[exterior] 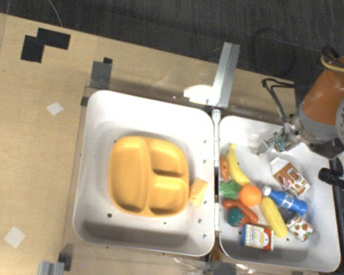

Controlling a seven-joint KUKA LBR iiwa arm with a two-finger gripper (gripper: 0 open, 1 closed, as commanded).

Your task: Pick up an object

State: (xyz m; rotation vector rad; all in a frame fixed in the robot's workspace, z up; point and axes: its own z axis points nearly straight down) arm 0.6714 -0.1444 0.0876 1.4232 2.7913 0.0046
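Beside one yellow tray [149, 176] lie one banana [238, 167], one orange [251, 195], two cartons [291, 180]; tool [277, 141] grip unclear

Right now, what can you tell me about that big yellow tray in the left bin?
The yellow tray is a rounded, glossy, plastic-looking dish with three compartments: one long one on its left side and two smaller ones stacked on its right. It lies flat, open side up, near the middle of the left bin, turned slightly askew to the bin's walls. Nothing shows inside its compartments. A small pale yellow piece lies right at its right edge; whether they touch is unclear.
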